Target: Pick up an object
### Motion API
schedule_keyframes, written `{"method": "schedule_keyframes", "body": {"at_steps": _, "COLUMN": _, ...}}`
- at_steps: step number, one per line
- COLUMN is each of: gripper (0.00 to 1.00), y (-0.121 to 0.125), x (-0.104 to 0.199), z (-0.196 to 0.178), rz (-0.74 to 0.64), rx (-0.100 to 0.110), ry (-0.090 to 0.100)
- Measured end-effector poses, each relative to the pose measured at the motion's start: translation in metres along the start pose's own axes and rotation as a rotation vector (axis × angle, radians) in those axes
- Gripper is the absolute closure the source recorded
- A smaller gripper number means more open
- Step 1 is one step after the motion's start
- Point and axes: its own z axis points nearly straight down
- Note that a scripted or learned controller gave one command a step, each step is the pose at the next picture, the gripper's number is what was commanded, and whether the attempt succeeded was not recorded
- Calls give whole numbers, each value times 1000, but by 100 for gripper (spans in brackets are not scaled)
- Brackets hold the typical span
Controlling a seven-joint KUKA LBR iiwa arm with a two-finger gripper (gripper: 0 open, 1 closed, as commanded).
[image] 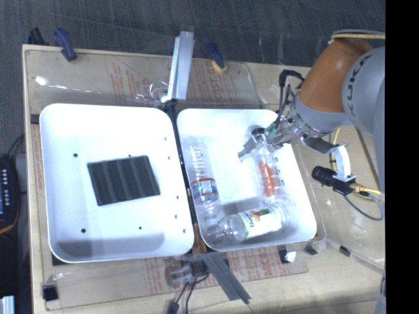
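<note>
Hovering over the right bin (301,201), the end effector (254,144) spreads its fingers, holding nothing; orange-labelled bottle (270,177) just beneath.

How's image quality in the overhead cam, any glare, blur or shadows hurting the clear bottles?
Camera view: lighting even but soft overall; the right bin is bright white, so the clear bottles wash into it, labels aside. The claw looks slightly smeared. Soft shadow pools along the left bin's near wall; the dark ridged pad reads sharply. No hard glare.
</note>
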Motion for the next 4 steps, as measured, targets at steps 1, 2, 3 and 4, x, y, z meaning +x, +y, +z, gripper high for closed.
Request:
{"method": "schedule_keyframes", "body": {"at_steps": 1, "gripper": 0, "y": 5, "x": 0, "z": 28, "rz": -122, "rx": 1, "ry": 1}}
{"method": "schedule_keyframes", "body": {"at_steps": 2, "gripper": 0, "y": 1, "x": 1, "z": 21, "rz": -143, "rx": 1, "ry": 1}}
{"method": "schedule_keyframes", "body": {"at_steps": 3, "gripper": 0, "y": 4, "x": 1, "z": 43, "rz": -176, "rx": 1, "ry": 1}}
{"method": "schedule_keyframes", "body": {"at_steps": 4, "gripper": 0, "y": 75, "x": -12, "z": 60, "rz": -211, "rx": -2, "ry": -2}}
